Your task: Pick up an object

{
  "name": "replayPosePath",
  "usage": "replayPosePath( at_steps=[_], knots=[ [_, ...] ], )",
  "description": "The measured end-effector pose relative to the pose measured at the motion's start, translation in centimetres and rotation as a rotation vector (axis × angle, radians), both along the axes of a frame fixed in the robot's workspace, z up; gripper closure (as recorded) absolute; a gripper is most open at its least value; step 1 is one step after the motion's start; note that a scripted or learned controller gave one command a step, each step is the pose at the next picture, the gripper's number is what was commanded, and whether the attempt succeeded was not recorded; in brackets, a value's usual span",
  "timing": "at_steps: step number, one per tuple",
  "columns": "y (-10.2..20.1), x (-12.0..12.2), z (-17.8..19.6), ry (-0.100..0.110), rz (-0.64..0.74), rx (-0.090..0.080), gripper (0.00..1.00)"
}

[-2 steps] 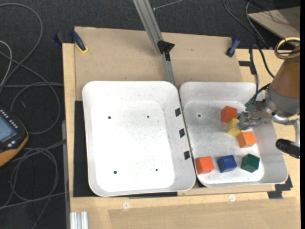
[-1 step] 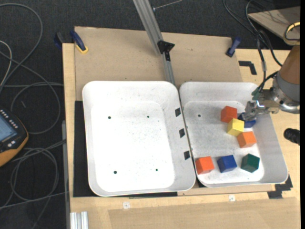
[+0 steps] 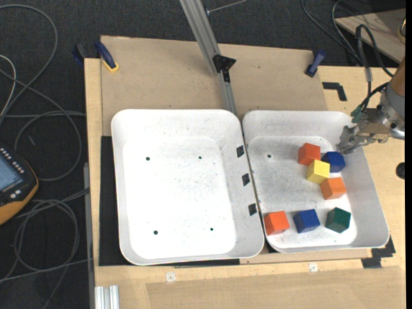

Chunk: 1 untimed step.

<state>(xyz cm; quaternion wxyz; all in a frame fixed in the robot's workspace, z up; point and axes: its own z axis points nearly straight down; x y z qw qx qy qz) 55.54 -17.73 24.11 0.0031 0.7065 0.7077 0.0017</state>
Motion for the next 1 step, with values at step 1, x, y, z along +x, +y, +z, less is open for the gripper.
replayPosePath(
  at_steps=[1],
  knots=[
    [0.01,0.10,2.42,0.003,0.000,0.001,1.00]
  ],
)
